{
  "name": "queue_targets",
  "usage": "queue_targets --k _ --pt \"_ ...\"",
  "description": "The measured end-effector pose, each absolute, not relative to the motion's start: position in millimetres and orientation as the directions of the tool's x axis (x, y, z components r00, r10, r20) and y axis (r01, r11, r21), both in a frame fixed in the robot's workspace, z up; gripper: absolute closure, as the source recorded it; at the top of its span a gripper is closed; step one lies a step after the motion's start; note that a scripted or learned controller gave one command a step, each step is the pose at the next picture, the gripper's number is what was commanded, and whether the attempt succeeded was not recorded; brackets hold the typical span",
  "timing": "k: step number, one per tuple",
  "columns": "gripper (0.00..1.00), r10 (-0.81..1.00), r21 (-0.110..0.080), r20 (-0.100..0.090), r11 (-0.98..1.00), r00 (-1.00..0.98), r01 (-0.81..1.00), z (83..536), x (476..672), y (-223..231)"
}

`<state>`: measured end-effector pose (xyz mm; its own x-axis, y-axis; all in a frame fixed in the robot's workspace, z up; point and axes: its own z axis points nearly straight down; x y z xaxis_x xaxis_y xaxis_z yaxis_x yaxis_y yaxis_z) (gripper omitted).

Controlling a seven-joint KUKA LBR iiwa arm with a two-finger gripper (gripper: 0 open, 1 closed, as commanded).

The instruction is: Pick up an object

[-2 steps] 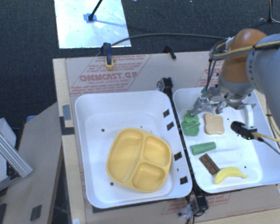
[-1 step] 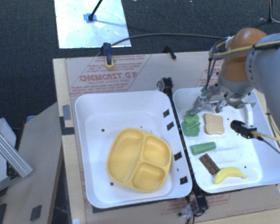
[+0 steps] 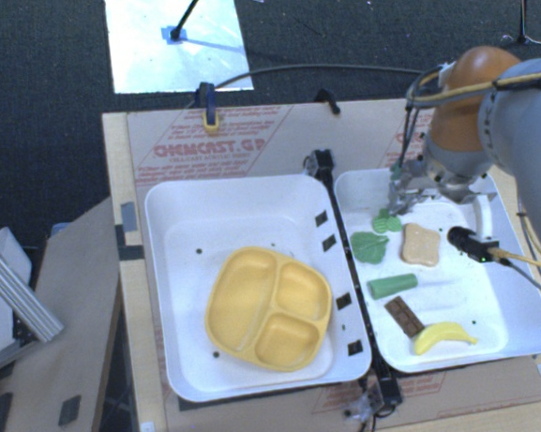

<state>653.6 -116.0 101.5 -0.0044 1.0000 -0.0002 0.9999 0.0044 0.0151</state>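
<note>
The left bin [image 3: 176, 266], well to my left, holds 1 yellow divided tray [image 3: 268, 307]. I am positioned over the upper part of the right bin [image 3: 534, 324]; my gripper [image 3: 402, 195] hangs just above a small green piece [image 3: 386, 222], and I cannot tell how my jaws stand. Below me lie the toast slice [image 3: 421, 243], the green leaf [image 3: 369, 246], the green cylinder [image 3: 392, 285], the banana [image 3: 442, 337] and the chocolate bar [image 3: 404, 316].

Bright, even overhead light; glare whitens the metal sheet [image 3: 178, 38] at far left; soft shadows, slight overall blur.
</note>
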Motion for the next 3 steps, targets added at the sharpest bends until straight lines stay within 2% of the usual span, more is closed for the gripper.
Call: queue_targets --k 1,2,3 --pt "1.0 1.0 0.005 -0.001 0.005 -0.005 1.0 146 657.7 -112" --pt "1.0 1.0 0.007 -0.001 0.006 -0.006 1.0 190 661.5 -111" --pt "1.0 1.0 0.007 -0.001 0.002 -0.002 1.0 238 657.1 -116"
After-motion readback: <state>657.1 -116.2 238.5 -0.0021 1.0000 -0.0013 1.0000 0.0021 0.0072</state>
